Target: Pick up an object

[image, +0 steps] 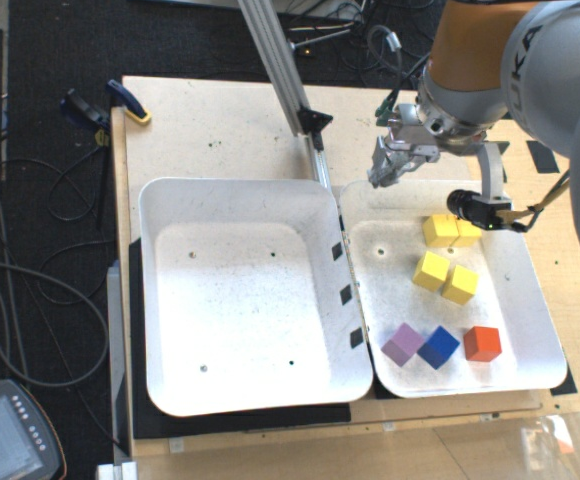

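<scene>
Nothing is sitting between the fingers, whose spread I cannot tell, so every block, including the yellow cube below them, is awaiting pickup.

Yellow blocks, purple block, white bins.

Lighting: I read it bright, even, from overhead. White bins near washed out, mild glare on rims. Shadows soft, short under arm. Focus: I see slight softness throughout; floor dark, detail lost. Lower right corner hazy.
</scene>
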`<state>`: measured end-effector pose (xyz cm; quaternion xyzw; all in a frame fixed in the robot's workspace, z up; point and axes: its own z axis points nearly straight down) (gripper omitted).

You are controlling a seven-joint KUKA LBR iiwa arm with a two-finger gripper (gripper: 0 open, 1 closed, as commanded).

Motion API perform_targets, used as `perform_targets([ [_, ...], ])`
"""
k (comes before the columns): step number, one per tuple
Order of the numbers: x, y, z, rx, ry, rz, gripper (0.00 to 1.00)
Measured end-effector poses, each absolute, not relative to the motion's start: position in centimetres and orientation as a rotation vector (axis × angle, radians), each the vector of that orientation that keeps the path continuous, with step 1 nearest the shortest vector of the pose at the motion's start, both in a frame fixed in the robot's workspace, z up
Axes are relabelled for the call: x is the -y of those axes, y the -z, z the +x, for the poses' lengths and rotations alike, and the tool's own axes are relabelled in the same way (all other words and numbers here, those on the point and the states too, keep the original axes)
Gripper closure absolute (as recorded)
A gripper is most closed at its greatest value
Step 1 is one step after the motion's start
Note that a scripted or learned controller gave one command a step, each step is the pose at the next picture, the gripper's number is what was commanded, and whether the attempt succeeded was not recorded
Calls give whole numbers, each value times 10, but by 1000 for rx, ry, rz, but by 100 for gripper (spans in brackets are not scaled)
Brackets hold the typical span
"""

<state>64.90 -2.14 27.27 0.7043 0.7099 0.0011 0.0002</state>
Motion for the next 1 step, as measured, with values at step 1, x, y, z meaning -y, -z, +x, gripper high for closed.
perform_targets([
  [1, -40, -255, 652, -2232, 0, 2215, 100],
])
